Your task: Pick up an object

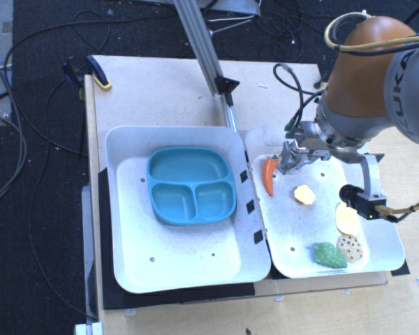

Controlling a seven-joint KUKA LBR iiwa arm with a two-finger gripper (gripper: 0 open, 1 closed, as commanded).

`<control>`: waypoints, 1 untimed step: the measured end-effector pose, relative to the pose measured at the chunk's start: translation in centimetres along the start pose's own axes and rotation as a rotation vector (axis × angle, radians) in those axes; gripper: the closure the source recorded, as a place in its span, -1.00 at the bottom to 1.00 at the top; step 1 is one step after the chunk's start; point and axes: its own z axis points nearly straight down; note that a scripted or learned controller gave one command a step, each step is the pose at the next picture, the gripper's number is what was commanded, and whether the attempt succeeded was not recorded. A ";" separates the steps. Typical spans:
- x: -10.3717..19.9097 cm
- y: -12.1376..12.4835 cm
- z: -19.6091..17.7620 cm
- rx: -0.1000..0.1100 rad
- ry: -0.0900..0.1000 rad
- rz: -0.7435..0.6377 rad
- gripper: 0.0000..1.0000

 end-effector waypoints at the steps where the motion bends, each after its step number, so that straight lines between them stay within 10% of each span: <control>1: 5.3 1.3 2.0 0.003 0.000 0.000 1.00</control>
